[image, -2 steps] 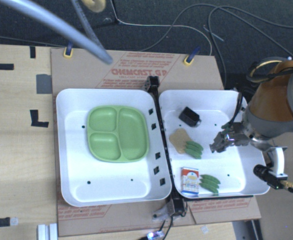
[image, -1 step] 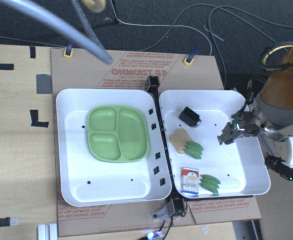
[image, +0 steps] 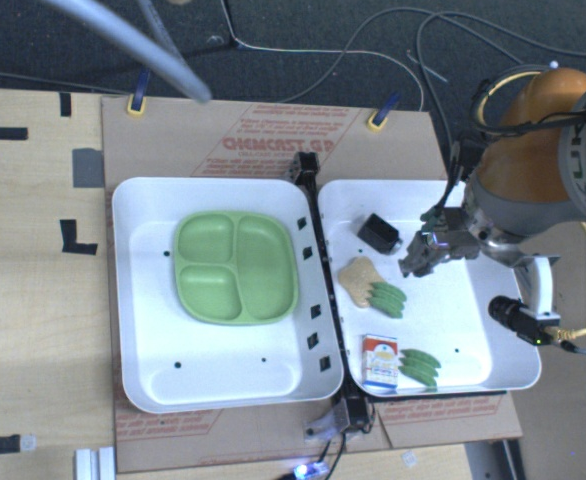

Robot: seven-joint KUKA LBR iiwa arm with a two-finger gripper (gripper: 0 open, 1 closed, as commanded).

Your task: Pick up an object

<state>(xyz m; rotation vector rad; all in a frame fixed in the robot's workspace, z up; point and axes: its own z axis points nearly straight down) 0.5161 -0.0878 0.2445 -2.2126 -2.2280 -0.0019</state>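
Your arm point(image: 528, 158) reaches in from the right, orange band uppermost, and its gripper point(image: 421, 256) hangs over the upper middle of the right bin point(image: 473, 308). You cannot tell from this angle how the tool stands, and nothing is visibly held by it. Just left of the gripper a small black block point(image: 379, 232) lies on the bin floor, near it but apart. Below that, a tan cracker-like piece point(image: 357, 278) lies touching a green toy vegetable point(image: 389, 298) on its right side. Near the bin's front edge you have a small red-and-white box point(image: 379, 360) with a second green vegetable point(image: 420, 367) just beside it on the right. The left bin point(image: 143, 298) holds a green divided plate point(image: 238, 268), lying flat at its centre, well apart from the arm.
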